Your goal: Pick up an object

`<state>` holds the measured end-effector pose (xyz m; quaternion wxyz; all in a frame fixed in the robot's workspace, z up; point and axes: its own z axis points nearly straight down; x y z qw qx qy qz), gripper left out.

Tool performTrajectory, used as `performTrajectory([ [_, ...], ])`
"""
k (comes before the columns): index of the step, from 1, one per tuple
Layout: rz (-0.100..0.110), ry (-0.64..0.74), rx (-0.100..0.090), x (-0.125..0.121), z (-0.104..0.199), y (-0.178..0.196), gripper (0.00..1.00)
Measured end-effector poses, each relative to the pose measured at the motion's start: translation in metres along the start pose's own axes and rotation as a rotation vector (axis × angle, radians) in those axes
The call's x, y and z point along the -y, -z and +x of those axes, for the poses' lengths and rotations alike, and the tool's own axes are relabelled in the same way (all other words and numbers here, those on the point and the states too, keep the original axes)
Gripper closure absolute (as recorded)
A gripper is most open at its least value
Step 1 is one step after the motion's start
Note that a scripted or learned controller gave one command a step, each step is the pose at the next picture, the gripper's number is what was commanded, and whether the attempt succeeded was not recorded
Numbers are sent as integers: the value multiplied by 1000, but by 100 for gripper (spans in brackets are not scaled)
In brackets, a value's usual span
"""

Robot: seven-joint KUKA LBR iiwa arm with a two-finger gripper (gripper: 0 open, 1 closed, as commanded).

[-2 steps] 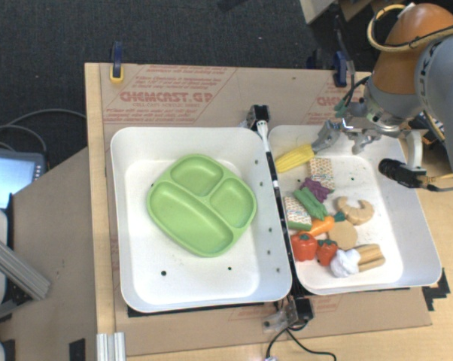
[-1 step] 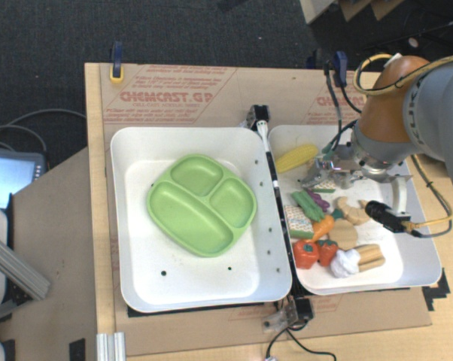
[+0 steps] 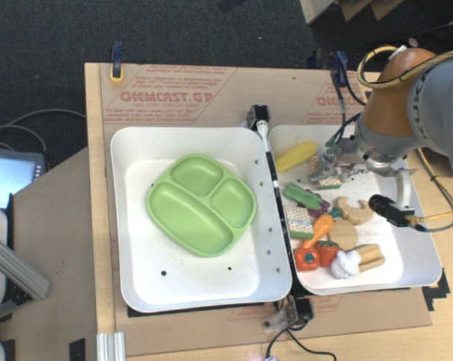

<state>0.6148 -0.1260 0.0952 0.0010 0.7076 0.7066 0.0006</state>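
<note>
Green divided plate (image 3: 202, 204) in the left bin (image 3: 129, 224), toy food heaped in the right bin (image 3: 418, 265), yellow corn (image 3: 296, 156) near its top, end effector (image 3: 333, 162) just beside it

Grey KUKA arm (image 3: 437, 100) at three o'clock, orange wrist band (image 3: 388, 104) (glossy), seemingly yellow cable (image 3: 373, 59) looped above.

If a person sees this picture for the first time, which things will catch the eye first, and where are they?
The green divided plate stands out most; it lies alone in the left white bin. Next comes the pile of small toy foods in the right bin, such as a yellow corn cob and a red tomato. The grey and orange arm reaches over that bin from the right.
</note>
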Motion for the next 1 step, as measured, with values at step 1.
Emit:
performTrajectory([
  [1,-6,9,-3,23,81,96,100],
])
